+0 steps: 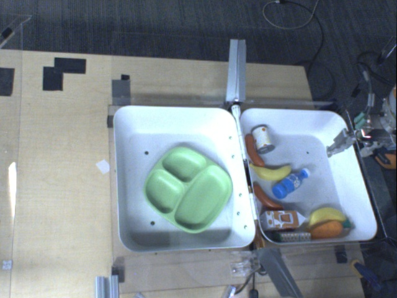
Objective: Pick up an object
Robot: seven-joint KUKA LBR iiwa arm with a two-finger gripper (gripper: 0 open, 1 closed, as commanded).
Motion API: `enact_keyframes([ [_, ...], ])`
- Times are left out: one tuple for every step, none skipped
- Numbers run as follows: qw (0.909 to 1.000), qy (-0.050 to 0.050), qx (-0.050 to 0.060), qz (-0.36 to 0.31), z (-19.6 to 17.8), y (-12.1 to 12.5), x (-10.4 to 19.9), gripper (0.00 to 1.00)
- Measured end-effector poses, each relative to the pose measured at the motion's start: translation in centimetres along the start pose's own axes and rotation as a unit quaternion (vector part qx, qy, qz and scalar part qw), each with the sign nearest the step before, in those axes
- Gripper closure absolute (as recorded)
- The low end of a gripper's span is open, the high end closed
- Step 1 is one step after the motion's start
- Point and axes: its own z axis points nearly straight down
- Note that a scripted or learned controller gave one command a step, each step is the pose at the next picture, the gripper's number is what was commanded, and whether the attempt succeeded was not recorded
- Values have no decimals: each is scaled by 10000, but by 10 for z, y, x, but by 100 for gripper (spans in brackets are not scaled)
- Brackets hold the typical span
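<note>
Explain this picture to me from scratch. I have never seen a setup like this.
One camera fixed above a wooden bench looks down at a slant. Two shallow white bins sit side by side. The left bin holds a light green plastic divided plate. The right bin holds toy groceries: a small tin can, two brown sausages, a yellow banana, a blue bottle, a small printed carton, and a lemon beside an orange. The robot arm's hand hangs at that bin's right rim. Nothing appears held.
</note>
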Motion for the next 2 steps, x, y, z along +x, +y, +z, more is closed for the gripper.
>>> enact_keyframes([
  [10000,-5,-28,-31,-11,2,1,100],
  [9982,-8,-29,-599,-136,-13,16,100],
])
